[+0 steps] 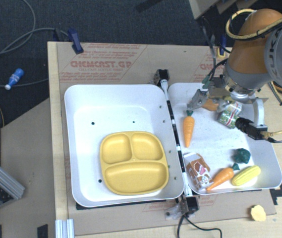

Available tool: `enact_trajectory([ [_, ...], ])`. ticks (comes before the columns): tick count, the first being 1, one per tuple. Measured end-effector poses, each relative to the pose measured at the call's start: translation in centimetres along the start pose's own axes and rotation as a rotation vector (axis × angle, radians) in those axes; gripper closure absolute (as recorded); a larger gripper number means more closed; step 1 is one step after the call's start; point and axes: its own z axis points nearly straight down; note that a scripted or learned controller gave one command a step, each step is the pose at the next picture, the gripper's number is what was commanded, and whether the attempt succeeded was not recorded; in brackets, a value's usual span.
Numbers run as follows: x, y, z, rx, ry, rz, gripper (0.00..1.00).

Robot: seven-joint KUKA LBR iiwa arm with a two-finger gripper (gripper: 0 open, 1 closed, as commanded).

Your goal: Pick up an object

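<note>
My gripper (pixel 207 100) hangs low over the back of the right bin (pixel 215 145), under the grey arm with its orange band (pixel 252 31). A small orange piece (pixel 210 104) lies right beneath it, partly hidden. A green-and-white can (pixel 229 114) lies on its side just to the right, under the wrist. An upright-pointing carrot (pixel 188 129) rests by the bin's left wall, a little in front of the gripper. Near the front lie a brown packet (pixel 198 168), a second carrot (pixel 221 177), a yellow corn cob (pixel 246 175) and a dark green item (pixel 241 156).
The left bin (pixel 81 133) holds a yellow divided plate (pixel 132 162). A yellow lump (pixel 257 212) sits on the bench outside the right bin's front corner. A black cable (pixel 252 129) trails from the wrist to the right. A blue clamp (pixel 75 41) grips the board's back edge.
</note>
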Motion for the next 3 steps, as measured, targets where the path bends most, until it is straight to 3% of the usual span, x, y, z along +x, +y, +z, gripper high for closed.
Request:
enact_trajectory([
  [1, -1.7, 2.8, 10.1, 0.002, -0.001, 0.004, 0.00],
  [2, -1.5, -0.9, 9.4, 0.000, 0.000, 0.004, 0.00],
  [3, -1.5, -0.7, 8.4, -0.006, -0.001, 0.005, 1.00],
])
